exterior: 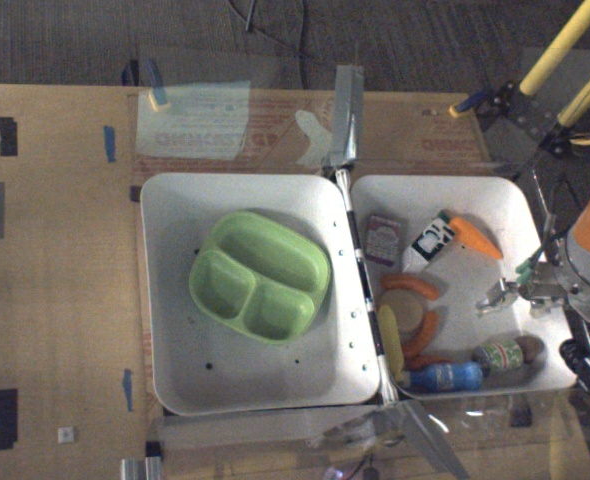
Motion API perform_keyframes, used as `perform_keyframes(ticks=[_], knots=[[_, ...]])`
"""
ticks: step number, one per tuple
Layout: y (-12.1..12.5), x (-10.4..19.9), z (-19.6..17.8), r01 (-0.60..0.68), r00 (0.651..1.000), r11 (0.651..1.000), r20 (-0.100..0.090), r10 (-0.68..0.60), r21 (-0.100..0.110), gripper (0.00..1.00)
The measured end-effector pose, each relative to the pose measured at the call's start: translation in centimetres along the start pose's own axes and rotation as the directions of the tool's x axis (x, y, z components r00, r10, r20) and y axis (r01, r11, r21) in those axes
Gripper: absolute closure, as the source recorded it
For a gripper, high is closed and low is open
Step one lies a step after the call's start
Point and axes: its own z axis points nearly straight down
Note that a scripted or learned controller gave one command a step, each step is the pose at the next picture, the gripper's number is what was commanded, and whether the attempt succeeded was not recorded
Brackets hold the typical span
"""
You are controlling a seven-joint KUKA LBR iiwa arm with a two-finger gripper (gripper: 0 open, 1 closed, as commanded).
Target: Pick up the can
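Camera view, fixed overhead at a slant. I see two white bins side by side. Left bin [170,368] bears a green divided plate [260,276], tilted, well apart from anything I need. Right bin [495,193] carries the clutter: a small purple carton [382,239], a toy carrot [473,236] beside a black-and-white block [432,239], an orange ring [417,313], a yellow banana [390,340], a blue bottle [445,376].

Can [502,356] lies on its side near the right bin's front wall, just right of the blue bottle, its far end touching a brown lump I cannot identify.

Gripper [497,298] hangs over the right bin's right half, reaching in from the right; whether it is apart or together I cannot tell. It holds nothing that I can see. The can sits near it, toward the front; I judge a short forward shift precedes descent.
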Motion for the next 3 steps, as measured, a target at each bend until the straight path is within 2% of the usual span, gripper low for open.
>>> perform_keyframes(ticks=[1, 2, 3], knots=[[1.5, 1.6, 4.0, -0.081, 0.997, 0.997, 0.000, 0.081, -0.003, 0.00], [-1.7, 3.0, 4.0, 0.031, 1.000, 1.000, 0.000, -0.031, -0.004, 0.00], [-1.6, 2.8, 2.9, 0.028, 1.000, 1.000, 0.002, -0.028, -0.009, 1.00]])
